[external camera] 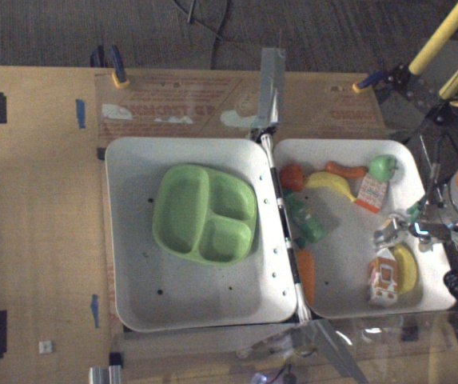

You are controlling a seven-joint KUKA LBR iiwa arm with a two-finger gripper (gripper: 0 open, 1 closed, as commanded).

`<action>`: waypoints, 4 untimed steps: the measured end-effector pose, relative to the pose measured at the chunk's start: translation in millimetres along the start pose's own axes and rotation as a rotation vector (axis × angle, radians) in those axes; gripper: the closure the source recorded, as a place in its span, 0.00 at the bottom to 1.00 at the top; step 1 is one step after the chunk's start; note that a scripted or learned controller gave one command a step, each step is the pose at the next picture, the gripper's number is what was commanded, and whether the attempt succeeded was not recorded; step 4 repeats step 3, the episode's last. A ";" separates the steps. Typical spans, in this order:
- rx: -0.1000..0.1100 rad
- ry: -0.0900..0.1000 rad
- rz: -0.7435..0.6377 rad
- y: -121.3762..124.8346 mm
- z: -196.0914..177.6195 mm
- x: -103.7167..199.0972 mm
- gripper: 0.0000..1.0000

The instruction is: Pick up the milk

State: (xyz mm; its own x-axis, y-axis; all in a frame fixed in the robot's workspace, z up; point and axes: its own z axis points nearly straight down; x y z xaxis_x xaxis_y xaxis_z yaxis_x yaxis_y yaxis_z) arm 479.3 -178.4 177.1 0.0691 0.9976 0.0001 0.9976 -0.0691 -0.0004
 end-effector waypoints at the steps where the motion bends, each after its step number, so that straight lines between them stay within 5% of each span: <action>1: -0.002 0.005 0.015 2.0 81.8 -1.6 0.00; 2: -0.005 0.000 0.019 2.1 72.1 -3.7 1.00; 3: -0.001 -0.001 -0.130 -1.5 -4.1 30.5 1.00; 4: -0.001 -0.001 -0.130 -1.5 -4.1 30.5 1.00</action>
